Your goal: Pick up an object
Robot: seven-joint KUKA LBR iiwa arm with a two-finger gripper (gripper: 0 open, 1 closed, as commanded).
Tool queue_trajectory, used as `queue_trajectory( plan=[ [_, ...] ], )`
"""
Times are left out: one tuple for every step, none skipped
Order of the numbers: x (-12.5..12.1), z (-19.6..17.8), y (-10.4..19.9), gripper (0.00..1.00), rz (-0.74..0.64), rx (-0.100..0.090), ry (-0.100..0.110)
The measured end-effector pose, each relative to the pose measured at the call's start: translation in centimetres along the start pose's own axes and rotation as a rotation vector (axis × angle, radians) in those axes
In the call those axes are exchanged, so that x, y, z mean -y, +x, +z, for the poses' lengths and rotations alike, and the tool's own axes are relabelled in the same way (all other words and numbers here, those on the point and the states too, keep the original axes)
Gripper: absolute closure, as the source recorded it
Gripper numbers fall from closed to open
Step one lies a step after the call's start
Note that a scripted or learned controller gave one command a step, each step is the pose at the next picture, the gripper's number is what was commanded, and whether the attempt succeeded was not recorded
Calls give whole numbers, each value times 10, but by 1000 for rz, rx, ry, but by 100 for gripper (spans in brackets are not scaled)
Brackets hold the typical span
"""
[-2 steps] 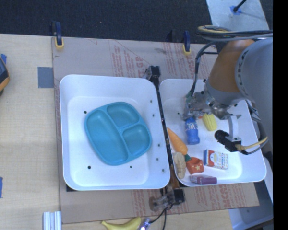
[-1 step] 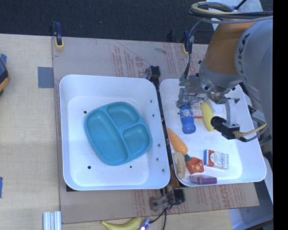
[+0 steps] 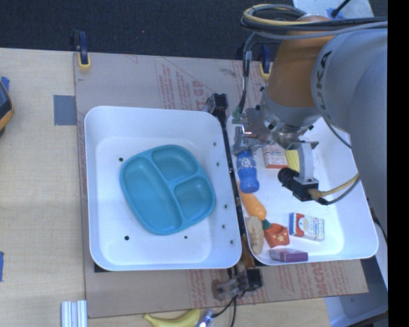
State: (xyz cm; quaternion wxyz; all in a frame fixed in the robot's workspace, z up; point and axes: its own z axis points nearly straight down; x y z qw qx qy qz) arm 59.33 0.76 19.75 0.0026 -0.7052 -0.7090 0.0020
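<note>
camera view shows the hand (image 3: 288, 157) low in the right bin (image 3: 341, 251), its grip hidden; cannot tell. for a clean pick, center over the blue bottle (image 3: 246, 172) just beside it.

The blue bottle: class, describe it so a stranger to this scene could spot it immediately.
Find the right-hand white bin, under the arm. Along its left wall, nearest the dividing edge, lies the blue bottle, just above an orange carrot-like toy. It is the only blue item in that bin.
</note>
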Motion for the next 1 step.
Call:
queue_trajectory(
  plan=[
    [38,-41,40,100,1,0,0]
  ],
)
